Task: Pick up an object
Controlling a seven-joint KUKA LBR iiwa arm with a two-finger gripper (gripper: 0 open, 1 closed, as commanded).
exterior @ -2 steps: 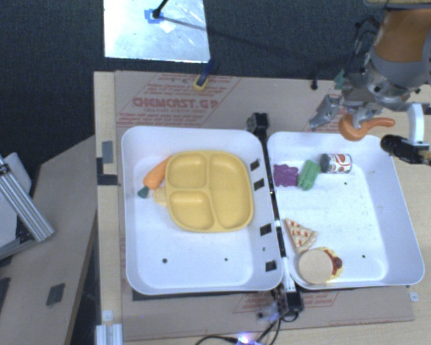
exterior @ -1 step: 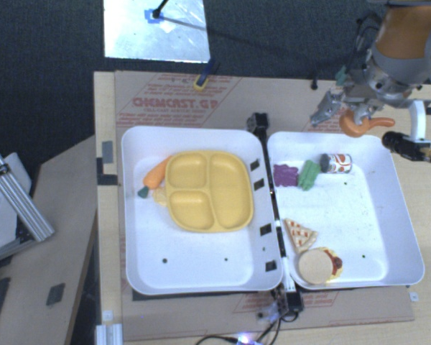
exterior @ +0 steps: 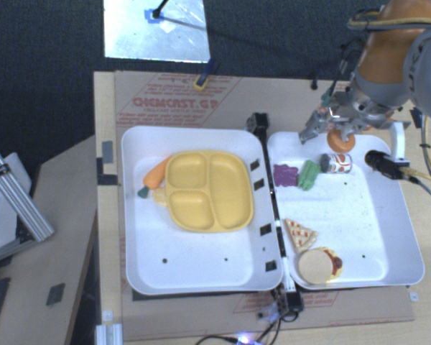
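The tool [exterior: 329, 123] hangs over the right bin [exterior: 388, 214] near its twelve o'clock rim, fingers spread a little; whether they grip the orange round piece [exterior: 340, 141] just beneath, I can't tell. A small can [exterior: 337, 163], a green piece [exterior: 309, 175] and a purple piece [exterior: 286, 174] lie nearby. The yellow divided plate [exterior: 205, 190] sits in the left bin [exterior: 194, 264].
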